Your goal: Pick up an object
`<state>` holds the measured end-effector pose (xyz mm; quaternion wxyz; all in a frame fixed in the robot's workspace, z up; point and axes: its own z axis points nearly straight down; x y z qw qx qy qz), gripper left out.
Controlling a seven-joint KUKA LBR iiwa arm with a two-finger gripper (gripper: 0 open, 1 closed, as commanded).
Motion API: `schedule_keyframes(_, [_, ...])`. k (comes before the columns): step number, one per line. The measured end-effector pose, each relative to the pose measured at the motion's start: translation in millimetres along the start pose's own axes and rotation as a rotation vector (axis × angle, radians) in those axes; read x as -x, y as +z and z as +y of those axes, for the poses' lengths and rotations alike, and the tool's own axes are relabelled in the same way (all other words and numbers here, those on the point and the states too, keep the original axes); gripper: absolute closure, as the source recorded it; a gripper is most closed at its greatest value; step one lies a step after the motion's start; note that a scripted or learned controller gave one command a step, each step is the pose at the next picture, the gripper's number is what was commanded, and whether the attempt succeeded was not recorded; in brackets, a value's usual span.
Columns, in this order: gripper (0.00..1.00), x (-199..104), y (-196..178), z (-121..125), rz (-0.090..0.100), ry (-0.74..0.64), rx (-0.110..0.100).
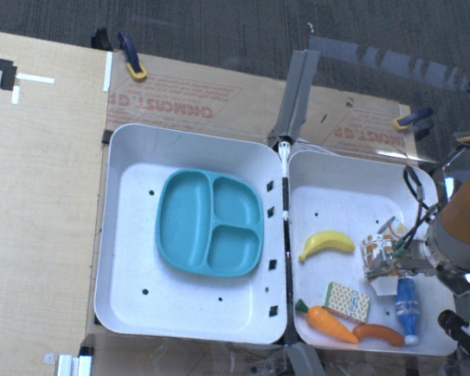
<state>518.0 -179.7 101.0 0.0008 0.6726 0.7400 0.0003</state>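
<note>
Hand [390,260] sits low in the right bin [342,177] over a crumpled snack wrapper [376,250], prob lining up a grab; can't tell if it's apart or together.

Right bin [303,203] crowded low — banana [328,243], carrot [331,323], bottle [407,308]; its upper half open.

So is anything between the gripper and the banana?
Nothing visible. The gripper sits in the right bin, just right of the banana, with bare bin floor between them. The carrot and bottle lie nearer the front.
</note>
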Motion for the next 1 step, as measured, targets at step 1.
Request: schedule_keyframes(1, [1.00, -28.0, -104.3, 35.8, 0.000, -0.108, -0.002])
